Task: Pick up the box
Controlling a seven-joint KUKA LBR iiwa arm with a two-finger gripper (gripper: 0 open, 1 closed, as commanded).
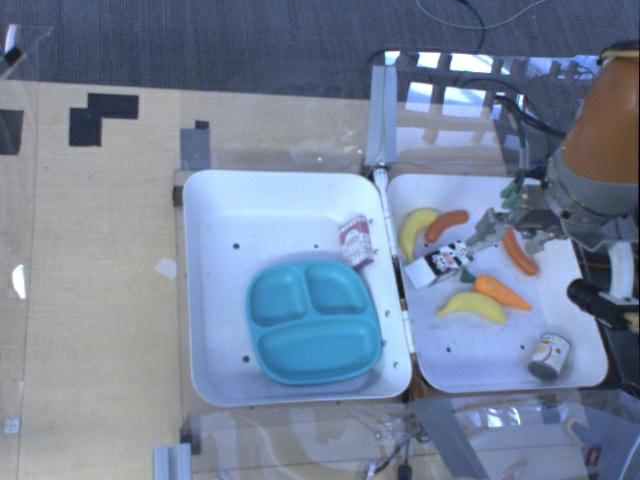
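A small red and white box (356,241) lies in the left bin (215,268), against its right wall, just above the blue plate. My gripper (488,230) hangs over the right bin (590,368), well to the right of that box. It is just right of a small black and white carton (443,262) that lies near the bin's left side. From this angle I see nothing held in the gripper.
A blue divided plate (313,320) fills the lower middle of the left bin. The right bin holds two bananas (416,230) (472,308), two carrots (502,291) (519,252), an orange sausage (446,224) and a small can (548,355).
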